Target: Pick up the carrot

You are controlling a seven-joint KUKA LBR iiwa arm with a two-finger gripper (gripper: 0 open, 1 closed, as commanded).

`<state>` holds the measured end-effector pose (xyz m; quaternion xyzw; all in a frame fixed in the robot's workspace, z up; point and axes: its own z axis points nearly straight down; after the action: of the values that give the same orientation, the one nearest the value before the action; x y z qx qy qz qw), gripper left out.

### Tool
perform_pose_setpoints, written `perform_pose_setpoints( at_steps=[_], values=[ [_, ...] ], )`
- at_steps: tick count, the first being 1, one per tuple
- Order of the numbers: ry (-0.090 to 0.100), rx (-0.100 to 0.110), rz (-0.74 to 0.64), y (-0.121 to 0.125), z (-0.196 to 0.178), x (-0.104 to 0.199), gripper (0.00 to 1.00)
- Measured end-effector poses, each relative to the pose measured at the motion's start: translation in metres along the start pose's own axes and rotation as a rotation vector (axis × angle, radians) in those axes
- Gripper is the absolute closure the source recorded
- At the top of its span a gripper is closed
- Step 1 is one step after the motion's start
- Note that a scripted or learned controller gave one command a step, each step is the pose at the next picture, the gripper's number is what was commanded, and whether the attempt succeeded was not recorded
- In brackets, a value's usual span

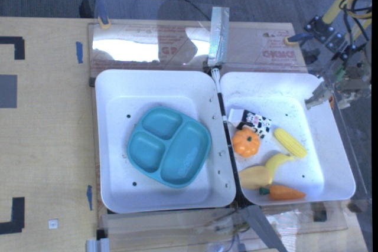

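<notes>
The end effector (319,96) hangs over the far right edge of the right bin (331,186), near that bin's far right corner. Nothing shows between its tips. The wrist hardware rises from it up and to the right, past that same corner, and carries dark cabling and a yellow strut.

Blue divided plate (170,146) in left bin (112,91), pumpkin (245,142), corn (290,143), banana (264,171)
</notes>
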<state>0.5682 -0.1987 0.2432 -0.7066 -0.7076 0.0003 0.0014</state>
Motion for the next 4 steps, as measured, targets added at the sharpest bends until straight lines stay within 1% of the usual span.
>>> perform_pose_setpoints(
  at_steps=[1,2,3,4],
  values=[
    [0.001,0.002,-0.308,-0.074,0.086,-0.007,0.0],
    [-0.001,-0.001,-0.309,-0.073,0.084,-0.006,0.0],
    [-0.008,-0.01,-0.576,-0.087,-0.006,0.049,0.0],
    [0.001,0.0,-0.718,-0.088,0.06,0.12,0.0]
  ],
)
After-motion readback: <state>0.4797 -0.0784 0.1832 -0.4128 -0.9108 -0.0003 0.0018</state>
